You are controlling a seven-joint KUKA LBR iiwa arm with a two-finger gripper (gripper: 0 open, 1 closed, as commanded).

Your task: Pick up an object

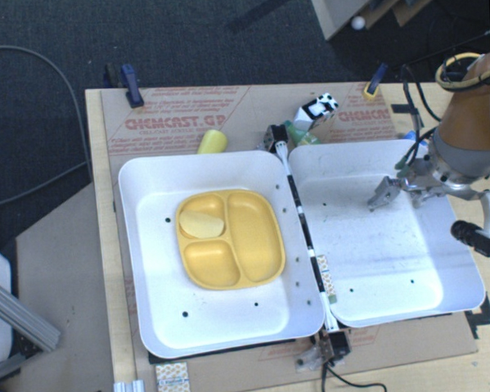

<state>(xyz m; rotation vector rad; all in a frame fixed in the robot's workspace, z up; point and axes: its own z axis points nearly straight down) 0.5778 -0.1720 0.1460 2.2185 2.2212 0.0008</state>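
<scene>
Gripper [382, 194] low over the right bin [373, 295], fingers too small to judge, nothing visibly held, yellow divided plate [247, 240] well left of it in the left bin [150, 262], pale disc [201, 225] in the plate's upper-left compartment

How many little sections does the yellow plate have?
3. On the yellow plate in the left bin: one at upper left holding a pale yellow piece, one at lower left, and one long section down the right side.
</scene>
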